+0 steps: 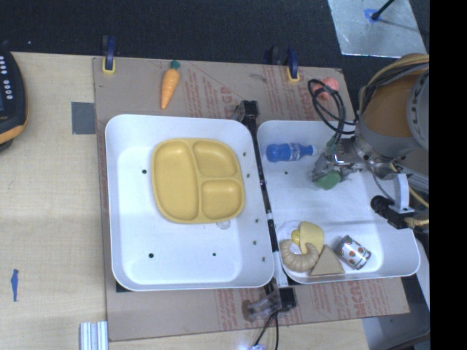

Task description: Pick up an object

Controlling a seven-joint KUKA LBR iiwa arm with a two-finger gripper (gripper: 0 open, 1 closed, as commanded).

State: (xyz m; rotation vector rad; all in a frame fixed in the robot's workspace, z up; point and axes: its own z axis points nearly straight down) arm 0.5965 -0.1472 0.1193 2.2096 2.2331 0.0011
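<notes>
The left bin [117, 195] holds a yellow tray [197, 179]. In the right bin [398, 265], the gripper [330, 170] pinches a green object [327, 180], beside a blue bottle [288, 152]; pastries [306, 252] and a can [354, 251] lie well apart.

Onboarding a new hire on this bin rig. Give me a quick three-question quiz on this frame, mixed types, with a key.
1. True or false: the yellow three-compartment plastic plate lies in the left white bin.
2. Which thing lies outside both bins, on the brown board?
A. the small blue plastic bottle
B. the orange toy carrot
C. the small silver can with red spots
3. Fill in: the small green object below the two-finger gripper lies in the ____ white bin.

Key
1. True.
2. B. The bottle and the can both lie in the right white bin.
3. right.
</notes>
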